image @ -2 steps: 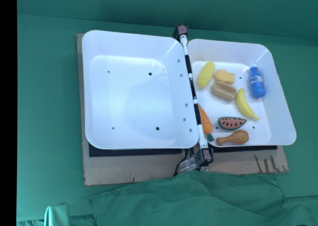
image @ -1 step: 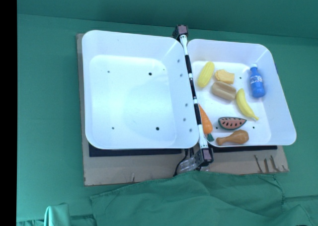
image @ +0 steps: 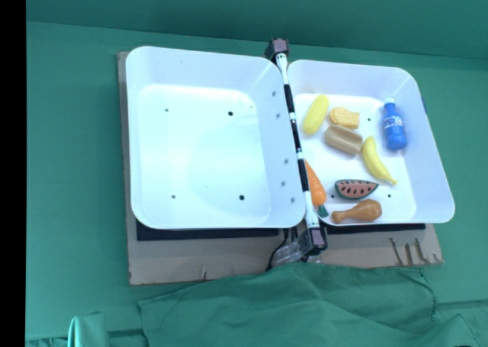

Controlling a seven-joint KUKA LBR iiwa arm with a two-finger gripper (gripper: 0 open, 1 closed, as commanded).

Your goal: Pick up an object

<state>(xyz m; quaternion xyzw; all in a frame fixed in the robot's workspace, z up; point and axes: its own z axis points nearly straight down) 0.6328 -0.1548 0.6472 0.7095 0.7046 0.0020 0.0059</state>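
Here, two white bins sit side by side on the counter (image: pixel 76 185). The right bin (image: pixel 427 185), right of centre, holds corn (image: pixel 316 114), a blue bottle (image: pixel 393 125), banana (image: pixel 377 160), carrot (image: pixel 315 184), watermelon slice (image: pixel 356 188) and drumstick (image: pixel 357 213). The left bin (image: pixel 152 71) sits beside it.

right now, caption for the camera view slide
Two white bins: right bin holds toy foods and a blue bottle.

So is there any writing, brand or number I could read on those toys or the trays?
None can be read.
The blue bottle has a pale label band, too small and blurred to make out.
The other toys and the two white bins show no text.
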